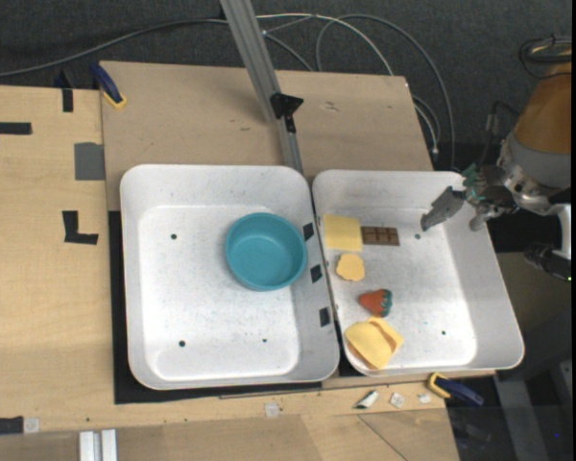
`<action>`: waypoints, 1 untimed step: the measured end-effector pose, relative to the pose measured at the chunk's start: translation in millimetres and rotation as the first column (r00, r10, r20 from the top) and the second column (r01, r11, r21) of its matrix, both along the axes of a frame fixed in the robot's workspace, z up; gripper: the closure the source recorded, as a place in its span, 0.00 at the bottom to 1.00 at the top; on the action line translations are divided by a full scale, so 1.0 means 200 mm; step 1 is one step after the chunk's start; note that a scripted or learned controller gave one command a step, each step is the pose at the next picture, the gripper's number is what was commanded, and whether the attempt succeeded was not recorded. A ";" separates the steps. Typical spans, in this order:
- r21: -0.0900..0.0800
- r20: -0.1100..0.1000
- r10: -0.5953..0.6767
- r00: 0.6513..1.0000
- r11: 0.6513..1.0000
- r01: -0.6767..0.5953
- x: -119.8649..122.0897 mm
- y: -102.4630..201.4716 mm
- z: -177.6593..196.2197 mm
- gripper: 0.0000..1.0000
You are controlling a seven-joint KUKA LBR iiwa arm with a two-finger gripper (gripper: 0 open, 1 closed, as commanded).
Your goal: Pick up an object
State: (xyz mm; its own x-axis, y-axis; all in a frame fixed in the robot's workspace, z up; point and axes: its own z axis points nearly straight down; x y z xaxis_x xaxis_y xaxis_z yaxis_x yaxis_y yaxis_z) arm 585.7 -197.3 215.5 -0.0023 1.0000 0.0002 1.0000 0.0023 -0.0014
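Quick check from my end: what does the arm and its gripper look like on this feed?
The arm is grey with an orange band above the wrist, rounded in section. Its wrist end is darker, with small teal-green bits and thin dark cables nearby. The gripper is a slim grey two-finger piece; the picture is too coarse for finer markings.

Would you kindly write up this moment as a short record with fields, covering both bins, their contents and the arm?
left bin: holds a blue bowl, upright, right of centre
right bin: five small items along its left side
items, far to near: yellow square, brown chocolate bar, small yellow piece, red and green item, yellow wedge
pincer: over the right bin's far right part, holding nothing
arm: enters from the right
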 end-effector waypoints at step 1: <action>0.000 0.000 0.000 1.000 1.000 0.000 0.00 0.00 0.00 0.00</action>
State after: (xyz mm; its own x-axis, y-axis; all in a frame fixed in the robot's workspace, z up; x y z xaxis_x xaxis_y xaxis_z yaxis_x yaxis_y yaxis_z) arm 585.7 -197.4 215.5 -0.0021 1.0000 -0.0001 1.0000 0.0021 -0.0015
